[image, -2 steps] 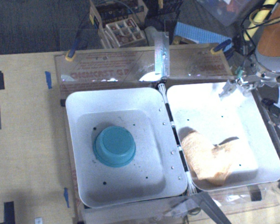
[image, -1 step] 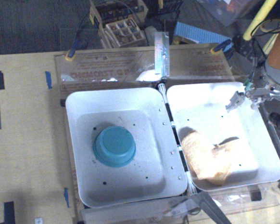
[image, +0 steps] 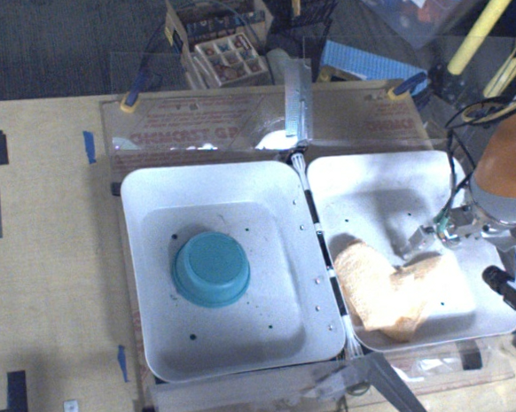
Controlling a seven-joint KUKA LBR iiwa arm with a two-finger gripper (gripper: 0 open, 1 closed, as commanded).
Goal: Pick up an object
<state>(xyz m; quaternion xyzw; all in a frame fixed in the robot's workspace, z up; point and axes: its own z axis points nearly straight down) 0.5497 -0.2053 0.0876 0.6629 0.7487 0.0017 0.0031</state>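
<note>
Two shallow white plastic bins side by side on the light wooden worktop (image: 51,288).

Left bin (image: 143,210): one round teal plastic bowl (image: 211,268), sitting upside down near the bin's centre, well clear of all walls.

Right bin (image: 363,179): a tan, soft-looking bread-like lump (image: 380,289), bent in an L shape, lying on the bin floor in the near-left part, one end close to the divider between the bins, the other reaching toward the bin's centre.

Grey arm with orange band (image: 508,163) enters from the right, over the right bin's right edge. Jaws (image: 421,239) are low in the right bin, just above the lump's right end, near or touching it; can't tell which. Can't tell if the jaws are spread or closed; too small and blurred. Nothing visibly between them.

Behind the bins: a clear sheet over cardboard (image: 199,130), clutter on the floor beyond.
</note>
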